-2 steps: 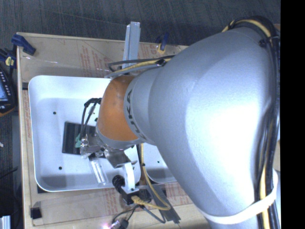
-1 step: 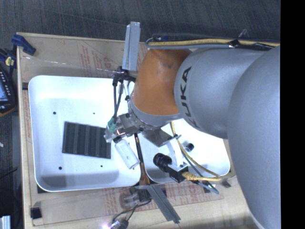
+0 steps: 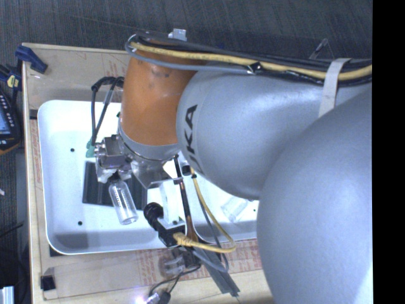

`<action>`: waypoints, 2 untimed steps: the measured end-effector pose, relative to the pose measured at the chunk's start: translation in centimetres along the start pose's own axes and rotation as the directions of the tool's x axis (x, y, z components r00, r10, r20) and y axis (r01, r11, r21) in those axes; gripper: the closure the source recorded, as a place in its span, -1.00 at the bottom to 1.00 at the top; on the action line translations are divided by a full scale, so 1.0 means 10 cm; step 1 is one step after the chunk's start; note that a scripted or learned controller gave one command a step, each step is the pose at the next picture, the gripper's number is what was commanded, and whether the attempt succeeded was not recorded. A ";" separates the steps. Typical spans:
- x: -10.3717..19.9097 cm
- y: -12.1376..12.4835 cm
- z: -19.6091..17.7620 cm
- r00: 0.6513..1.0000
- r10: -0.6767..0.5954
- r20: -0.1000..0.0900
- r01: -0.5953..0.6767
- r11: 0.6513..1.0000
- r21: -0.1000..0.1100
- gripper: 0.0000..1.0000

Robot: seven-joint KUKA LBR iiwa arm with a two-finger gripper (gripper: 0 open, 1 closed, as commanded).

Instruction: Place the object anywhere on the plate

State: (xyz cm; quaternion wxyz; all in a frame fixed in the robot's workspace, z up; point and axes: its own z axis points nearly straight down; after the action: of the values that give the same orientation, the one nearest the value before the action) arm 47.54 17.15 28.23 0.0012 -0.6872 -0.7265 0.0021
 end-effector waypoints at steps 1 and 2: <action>0.02 0.29 -0.34 0.996 -0.087 -0.001 0.087 0.996 0.000 1.00; -0.20 -0.01 0.46 0.983 0.183 0.001 -0.183 0.983 0.003 1.00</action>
State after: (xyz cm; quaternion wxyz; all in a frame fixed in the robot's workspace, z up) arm 47.49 15.15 23.65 0.0019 -0.7510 -0.6603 0.0034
